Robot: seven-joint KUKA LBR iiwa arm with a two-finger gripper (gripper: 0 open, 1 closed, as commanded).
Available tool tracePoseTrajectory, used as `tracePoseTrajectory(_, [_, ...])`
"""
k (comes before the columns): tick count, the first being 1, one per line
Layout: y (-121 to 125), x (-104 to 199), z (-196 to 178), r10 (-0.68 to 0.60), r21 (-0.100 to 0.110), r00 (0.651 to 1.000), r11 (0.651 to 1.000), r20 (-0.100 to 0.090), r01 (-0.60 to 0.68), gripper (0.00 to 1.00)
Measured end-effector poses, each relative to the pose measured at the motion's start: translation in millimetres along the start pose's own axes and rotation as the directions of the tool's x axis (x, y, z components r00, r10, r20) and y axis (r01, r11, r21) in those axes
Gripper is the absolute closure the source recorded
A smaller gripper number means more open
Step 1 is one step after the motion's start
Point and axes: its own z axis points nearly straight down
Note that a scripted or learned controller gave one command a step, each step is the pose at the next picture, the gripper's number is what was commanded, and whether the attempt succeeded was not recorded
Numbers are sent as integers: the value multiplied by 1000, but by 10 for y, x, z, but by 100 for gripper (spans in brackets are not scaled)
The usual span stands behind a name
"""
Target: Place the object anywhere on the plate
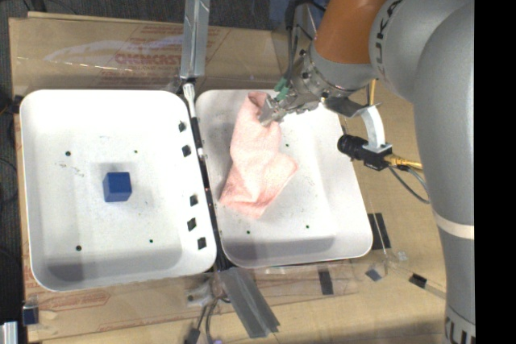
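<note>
A pink cloth (pixel 254 161) lies crumpled in the right bin (pixel 339 221), stretching from the bin's far middle down toward its centre. Its upper corner rises to my gripper (pixel 272 111), which comes in from the right over the far part of that bin. The fingers are shut on that corner, and the cloth hangs and drapes down from them. A small blue cube (pixel 118 186) rests on the floor of the left bin (pixel 48 254), left of centre and far from the gripper.
The two white bins meet at a black-clipped divider (pixel 196 173). A grey metal bar (pixel 193 36) stands behind the divider. The arm's grey body and a black cable fitting (pixel 363 149) hang over the right bin's right rim.
</note>
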Motion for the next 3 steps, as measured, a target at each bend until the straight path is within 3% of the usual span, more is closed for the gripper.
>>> tracePoseTrajectory(1, [8,20,9,-8,0,1000,1000,-1,8,100])
tracePoseTrajectory(2, [-64,514,-87,-401,0,916,916,0,401,100])
tracePoseTrajectory(3, [-115,962,22,-731,0,683,683,2,731,100])
